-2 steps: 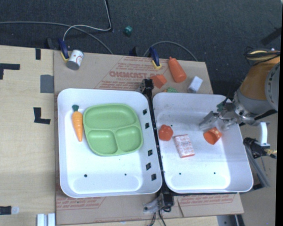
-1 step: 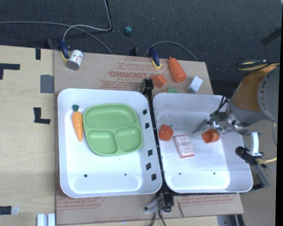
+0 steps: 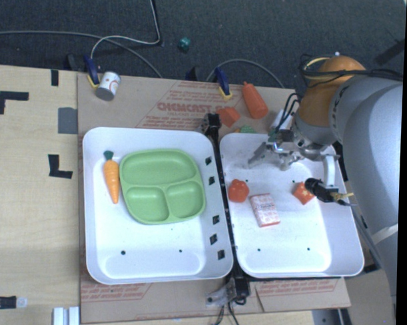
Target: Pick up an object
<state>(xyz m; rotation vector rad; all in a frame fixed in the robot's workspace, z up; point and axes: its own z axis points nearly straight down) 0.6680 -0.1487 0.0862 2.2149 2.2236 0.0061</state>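
In the right bin (image 3: 333,260) lie a small red round object (image 3: 238,190), a pink and white box (image 3: 264,210) and a red-orange piece (image 3: 302,192) near the right wall. My gripper (image 3: 269,159) hangs low over the far part of this bin, above and right of the red round object. Its fingers stand open with nothing between them. The grey arm with its orange band (image 3: 326,96) comes in from the right.
The left bin (image 3: 93,254) holds a green divided plate (image 3: 164,186) and a toy carrot (image 3: 111,178). Behind the bins, on the cardboard, lie an orange carrot-like piece (image 3: 254,100), a small orange bit (image 3: 230,116) and a white cylinder (image 3: 107,85).
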